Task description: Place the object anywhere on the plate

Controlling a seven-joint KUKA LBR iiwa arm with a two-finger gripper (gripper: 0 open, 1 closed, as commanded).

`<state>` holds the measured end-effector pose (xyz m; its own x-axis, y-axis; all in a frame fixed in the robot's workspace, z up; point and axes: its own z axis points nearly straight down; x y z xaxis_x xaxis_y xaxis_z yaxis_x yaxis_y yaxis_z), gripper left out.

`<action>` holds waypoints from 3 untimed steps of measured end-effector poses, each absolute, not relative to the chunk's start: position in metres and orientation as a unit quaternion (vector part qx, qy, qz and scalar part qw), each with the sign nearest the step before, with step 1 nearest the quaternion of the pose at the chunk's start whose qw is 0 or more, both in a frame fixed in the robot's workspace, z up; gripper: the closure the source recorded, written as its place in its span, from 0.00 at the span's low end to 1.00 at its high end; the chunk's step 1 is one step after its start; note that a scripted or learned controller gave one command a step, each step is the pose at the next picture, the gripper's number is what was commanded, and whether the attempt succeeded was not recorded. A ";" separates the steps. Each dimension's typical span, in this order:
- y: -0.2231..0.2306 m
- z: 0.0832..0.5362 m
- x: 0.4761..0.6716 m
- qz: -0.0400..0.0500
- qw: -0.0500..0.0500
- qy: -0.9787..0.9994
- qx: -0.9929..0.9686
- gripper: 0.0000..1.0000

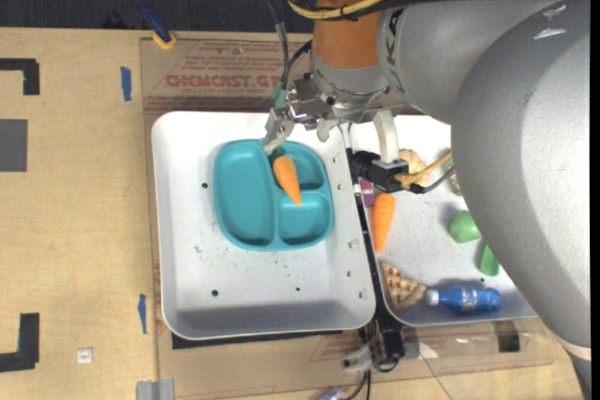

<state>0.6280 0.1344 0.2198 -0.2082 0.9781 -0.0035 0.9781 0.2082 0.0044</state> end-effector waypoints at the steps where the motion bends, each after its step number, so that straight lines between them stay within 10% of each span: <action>1: 0.134 0.220 0.628 0.001 0.003 0.777 0.629 0.00; 3: 0.134 0.220 0.628 0.001 0.003 0.777 0.629 0.00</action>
